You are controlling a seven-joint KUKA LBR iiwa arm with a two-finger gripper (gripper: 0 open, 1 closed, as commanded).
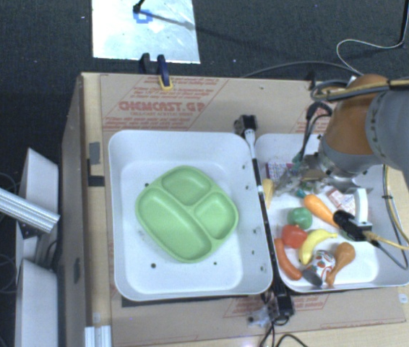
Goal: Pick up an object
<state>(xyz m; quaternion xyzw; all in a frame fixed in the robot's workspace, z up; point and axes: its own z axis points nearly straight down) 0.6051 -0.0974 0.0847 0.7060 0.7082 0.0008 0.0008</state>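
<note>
The arm is reaching into the right bin [405,270], its gripper [307,170] hanging low near that bin's far left corner, too dark and blurred to read. The carrot [321,210] is lying just toward the near edge, long axis slanting toward the near right corner. A banana [313,243], tomato [294,235] and drumstick [340,259] are crowding the near half. The left bin [128,194] is holding a green divided plate [186,212].

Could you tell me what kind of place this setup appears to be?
Probably a robotics lab: a robot arm reaches over two white bins, one holding a green divided plate, the other toy food like a banana.
</note>
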